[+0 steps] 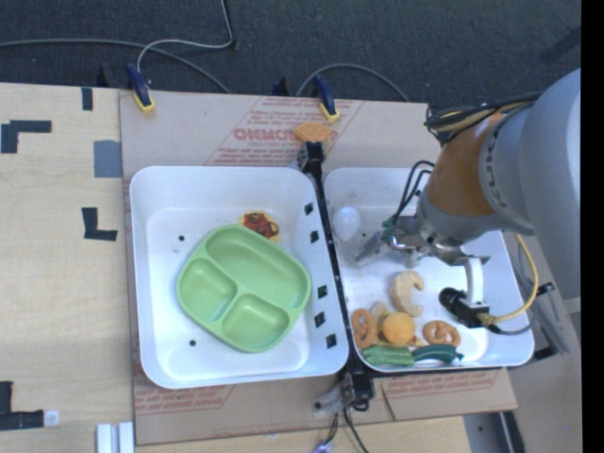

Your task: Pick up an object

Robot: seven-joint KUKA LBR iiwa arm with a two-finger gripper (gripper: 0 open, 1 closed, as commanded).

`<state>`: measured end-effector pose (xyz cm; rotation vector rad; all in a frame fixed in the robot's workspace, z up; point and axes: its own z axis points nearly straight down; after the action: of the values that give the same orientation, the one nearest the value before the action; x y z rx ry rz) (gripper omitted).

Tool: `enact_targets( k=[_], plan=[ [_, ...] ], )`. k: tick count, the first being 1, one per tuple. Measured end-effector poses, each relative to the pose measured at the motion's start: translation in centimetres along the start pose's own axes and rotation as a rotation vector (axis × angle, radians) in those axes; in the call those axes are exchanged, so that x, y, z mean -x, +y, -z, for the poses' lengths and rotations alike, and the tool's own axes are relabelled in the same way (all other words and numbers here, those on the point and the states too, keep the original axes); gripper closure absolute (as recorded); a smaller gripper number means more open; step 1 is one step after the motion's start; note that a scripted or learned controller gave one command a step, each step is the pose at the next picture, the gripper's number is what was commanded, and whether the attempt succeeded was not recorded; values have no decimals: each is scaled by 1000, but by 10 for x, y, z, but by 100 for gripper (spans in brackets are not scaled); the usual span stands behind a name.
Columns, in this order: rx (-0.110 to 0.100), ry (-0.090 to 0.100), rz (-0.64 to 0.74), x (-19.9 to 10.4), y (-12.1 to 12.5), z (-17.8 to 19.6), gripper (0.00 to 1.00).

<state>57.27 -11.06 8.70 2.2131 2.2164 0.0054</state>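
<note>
Toy food is spread over the right bin [505, 253], and the jaws [377, 245] are lowered into that bin near its top left part. Grey fingers can be seen pointing toward the divider, but it cannot be told whether they are apart or together. Nothing is seen held between them.

Just beside the jaws, on the side away from the arm, a small white ball-like object [348, 221] is found. It looks smooth and round, so it would likely roll or slip if it were squeezed off centre. It should be taken across its widest part.

Below the jaws, toward the near edge of the bin, a pale curved piece [410, 293] is lying flat. It looks light and stiff. It could be gripped across its narrow middle.

Further from the jaws, along the near wall, more pieces are packed close: a small pretzel [362, 324], an orange ball [397, 328], a second pretzel [441, 332] and a green pod [411, 355]. These are judged to be light plastic. They are touching or nearly touching, so one could be pushed when another is picked.

In the left bin [151, 253], well apart from the jaws, a green divided plate [244, 288] and a small red and yellow toy [260, 223] are resting. The plate is wide and flat, so it would be hard to grip.
</note>
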Motion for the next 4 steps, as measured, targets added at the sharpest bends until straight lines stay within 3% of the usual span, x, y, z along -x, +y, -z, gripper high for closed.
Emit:
enact_targets(
  k=[1, 3, 4],
  plan=[
    [-2, 2, 0, 7, -42, 0, 0],
    [-10, 4, 0, 12, 35, 2, 0],
    [-8, 1, -1, 114, 86, 62, 0]
  ],
)
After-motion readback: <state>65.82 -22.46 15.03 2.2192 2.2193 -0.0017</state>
